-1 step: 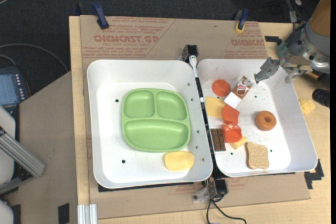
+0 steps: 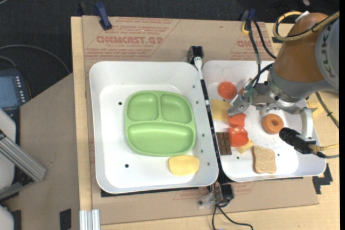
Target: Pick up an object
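My gripper point(image 2: 239, 106) hangs over the left part of the right bin point(image 2: 302, 169), reaching in from the right. Just below it lies a red block point(image 2: 237, 120), and a second red piece on a yellow one point(image 2: 240, 139) sits lower down. A round red object point(image 2: 227, 89) rests up and left of the gripper. A pale yellow slab point(image 2: 218, 110) lies to its left, partly under it. An orange ring point(image 2: 273, 123) sits to the right. I see nothing lifted off the bin floor.
A brown bar point(image 2: 223, 143) and a slice of toast point(image 2: 264, 159) lie near the right bin's front. The left bin point(image 2: 102, 116) holds a green divided plate point(image 2: 159, 122) and a yellow lump point(image 2: 184, 165). The arm's orange band point(image 2: 302, 51) looms over the right bin's back.
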Robot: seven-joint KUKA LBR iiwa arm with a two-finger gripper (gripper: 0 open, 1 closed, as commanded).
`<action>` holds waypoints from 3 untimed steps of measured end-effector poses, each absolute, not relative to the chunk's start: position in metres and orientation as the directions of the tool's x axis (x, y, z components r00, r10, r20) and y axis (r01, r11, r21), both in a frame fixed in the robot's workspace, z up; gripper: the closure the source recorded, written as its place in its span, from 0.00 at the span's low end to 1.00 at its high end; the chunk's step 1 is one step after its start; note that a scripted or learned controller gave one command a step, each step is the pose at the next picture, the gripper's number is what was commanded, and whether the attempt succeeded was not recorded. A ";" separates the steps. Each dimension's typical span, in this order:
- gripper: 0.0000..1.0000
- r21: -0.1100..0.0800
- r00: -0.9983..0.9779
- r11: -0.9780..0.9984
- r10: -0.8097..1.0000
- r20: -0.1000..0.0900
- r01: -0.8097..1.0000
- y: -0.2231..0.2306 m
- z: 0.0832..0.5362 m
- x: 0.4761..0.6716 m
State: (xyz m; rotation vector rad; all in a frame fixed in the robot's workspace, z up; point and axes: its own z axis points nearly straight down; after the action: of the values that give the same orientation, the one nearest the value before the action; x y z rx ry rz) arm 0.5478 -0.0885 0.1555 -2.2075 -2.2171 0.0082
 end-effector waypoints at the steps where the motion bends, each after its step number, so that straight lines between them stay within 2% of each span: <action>1: 0.00 -0.005 0.002 -0.002 1.000 0.002 1.000 -0.094 0.081 0.536; 2: 0.00 -0.005 0.002 -0.002 1.000 0.002 1.000 -0.104 0.084 0.494; 3: 0.00 0.003 -0.001 0.001 1.000 -0.001 1.000 -0.093 0.084 0.513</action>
State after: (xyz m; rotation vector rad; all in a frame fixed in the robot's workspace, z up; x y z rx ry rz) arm 0.5131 -0.0930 0.0845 -2.2217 -2.2246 -0.0018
